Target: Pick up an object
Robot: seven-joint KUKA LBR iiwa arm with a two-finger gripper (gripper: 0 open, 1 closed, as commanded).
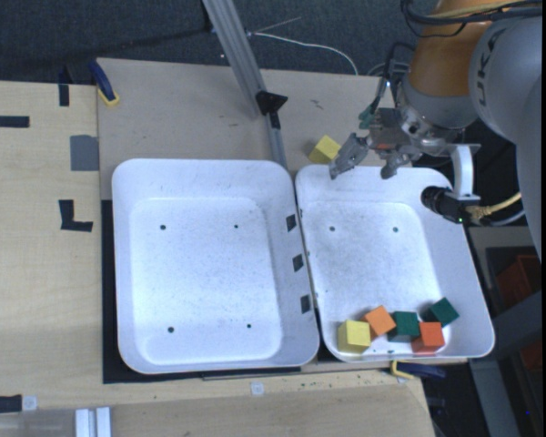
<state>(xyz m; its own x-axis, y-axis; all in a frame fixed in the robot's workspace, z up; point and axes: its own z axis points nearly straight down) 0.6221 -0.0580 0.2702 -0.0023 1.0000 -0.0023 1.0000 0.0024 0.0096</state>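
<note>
Gripper raised over the far rim of the right bin, nothing between its fingers.

Camera view: the gripper (368,160) hangs above the back edge of the right bin (455,244), fingers spread apart and holding nothing. A yellow block (326,148) lies on the bench just beyond that rim, beside the left finger. In the bin's near corner cluster a yellow cube (354,335), orange cube (379,320), two green cubes (406,323) and a red-orange cube (430,335). The left bin (127,244) sits alongside.
</note>
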